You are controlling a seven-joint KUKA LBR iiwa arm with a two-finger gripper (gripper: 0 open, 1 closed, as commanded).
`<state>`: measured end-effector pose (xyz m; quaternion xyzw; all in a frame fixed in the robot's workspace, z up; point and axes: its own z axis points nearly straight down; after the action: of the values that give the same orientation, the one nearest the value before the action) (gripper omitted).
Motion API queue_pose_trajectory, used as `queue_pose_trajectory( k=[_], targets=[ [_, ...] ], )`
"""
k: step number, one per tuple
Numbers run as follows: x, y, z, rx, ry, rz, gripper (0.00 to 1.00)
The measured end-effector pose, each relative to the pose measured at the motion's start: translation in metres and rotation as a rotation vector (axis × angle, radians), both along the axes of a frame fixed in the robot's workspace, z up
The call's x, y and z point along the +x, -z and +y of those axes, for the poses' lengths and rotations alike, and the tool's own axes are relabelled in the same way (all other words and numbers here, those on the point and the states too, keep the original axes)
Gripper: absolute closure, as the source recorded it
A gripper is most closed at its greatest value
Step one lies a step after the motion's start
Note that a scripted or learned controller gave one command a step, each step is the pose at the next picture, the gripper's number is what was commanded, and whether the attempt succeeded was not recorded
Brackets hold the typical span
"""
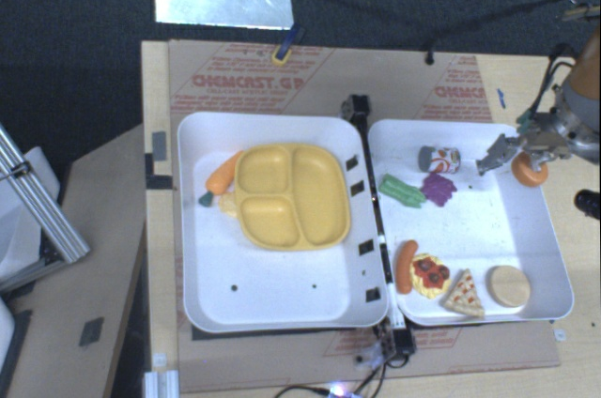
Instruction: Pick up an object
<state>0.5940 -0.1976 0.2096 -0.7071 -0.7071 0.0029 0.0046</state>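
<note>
Far off to the hand's left, the left bin (pixel 197 293) is carrying a yellow divided plate (pixel 286 196), and a carrot (pixel 223 173) is lying tucked against that plate's far edge, well away from anything the hand can reach for now. Moving closer, in the right bin (pixel 554 288), a hot dog (pixel 406 263), a round pizza (pixel 430 275), a pizza slice (pixel 463 294) and a pale round biscuit (pixel 508 285) are sitting in a row along the near wall, below and to the left of the hand. Nearer still, green beans (pixel 401 192) and a purple bunch of grapes (pixel 438 188) are lying side by side, with a small can (pixel 439 160) on its side just beyond them; the can is the closest of these, just left of the hand. The hand (pixel 490 161) is hovering over the far part of the right bin, and I cannot tell how its fingers are set, since they are showing as one dark shape; nothing is visibly caught in it. An orange piece (pixel 531 172) is lying just to its right, near the bin's wall and partly under the arm. The step in hand looks like choosing and descending. To do it well, the hand should be settling squarely over one free-standing target, probably the can, aligning across its narrow width, and dropping straight down clear of the grapes so they are not being nudged.
</note>
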Motion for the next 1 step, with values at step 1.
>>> queue_pose_trajectory(
  k=[1],
  targets=[
    [0.0029, -0.0074, 0.0005, -0.003, -0.003, -0.012, 0.0]
  ],
)
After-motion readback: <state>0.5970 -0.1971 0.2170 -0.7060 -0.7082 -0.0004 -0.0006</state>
